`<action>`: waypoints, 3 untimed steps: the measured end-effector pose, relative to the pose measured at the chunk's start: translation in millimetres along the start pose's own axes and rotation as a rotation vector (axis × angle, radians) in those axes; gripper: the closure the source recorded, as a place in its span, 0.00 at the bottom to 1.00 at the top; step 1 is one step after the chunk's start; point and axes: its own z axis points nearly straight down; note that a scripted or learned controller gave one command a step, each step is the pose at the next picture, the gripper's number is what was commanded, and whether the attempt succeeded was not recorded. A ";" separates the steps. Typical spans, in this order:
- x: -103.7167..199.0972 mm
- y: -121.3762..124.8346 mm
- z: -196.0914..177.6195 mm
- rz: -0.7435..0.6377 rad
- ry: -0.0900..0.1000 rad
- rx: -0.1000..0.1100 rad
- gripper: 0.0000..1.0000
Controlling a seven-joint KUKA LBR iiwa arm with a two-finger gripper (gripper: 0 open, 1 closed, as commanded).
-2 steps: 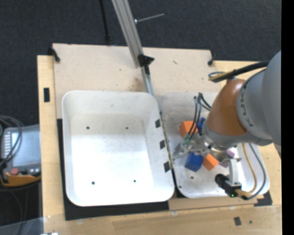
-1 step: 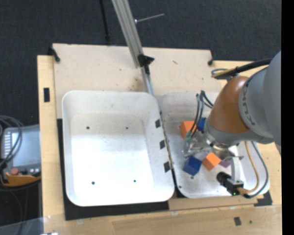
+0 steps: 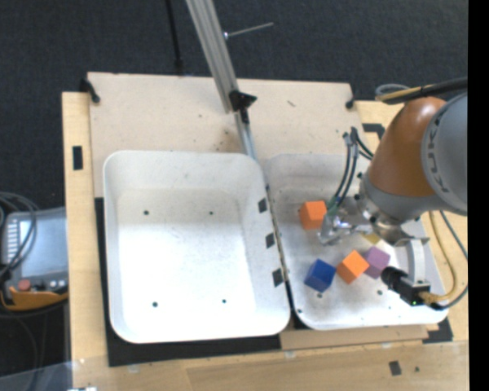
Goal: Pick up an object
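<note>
Two white bins (image 3: 187,243). In right bin: two orange cubes (image 3: 314,213) at 12 and 6 o'clock, blue cube (image 3: 319,275) at 7 o'clock, purple cube (image 3: 377,261) at 5 o'clock. Grey arm (image 3: 424,161), orange band.

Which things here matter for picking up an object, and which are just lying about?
For the job: gripper, orange cube, second orange cube, blue cube, purple cube, right bin.
Lying about: left bin, handheld controller, aluminium rail.
</note>
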 end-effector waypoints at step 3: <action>37.8 31.1 -76.5 -0.007 0.002 0.005 1.00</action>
